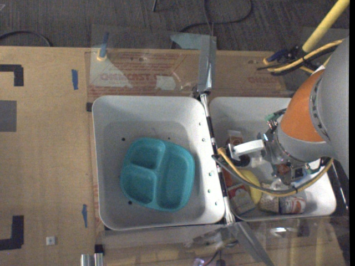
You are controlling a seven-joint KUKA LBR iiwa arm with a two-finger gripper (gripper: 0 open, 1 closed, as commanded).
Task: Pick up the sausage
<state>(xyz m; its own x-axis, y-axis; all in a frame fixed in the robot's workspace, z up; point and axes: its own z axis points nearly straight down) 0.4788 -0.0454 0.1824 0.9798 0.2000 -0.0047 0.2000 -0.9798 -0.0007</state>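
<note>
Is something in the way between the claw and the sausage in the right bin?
I cannot pick out the sausage. The arm covers much of the right bin, and a banana and packaged items lie crowded beneath it.

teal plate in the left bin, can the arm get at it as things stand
Probably yes. The teal plate lies alone in the left bin with nothing over it, while the arm hangs over the cluttered right bin beside it.

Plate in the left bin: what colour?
Teal, plain, seen clearly in the camera view: plate, in the left bin.
</note>
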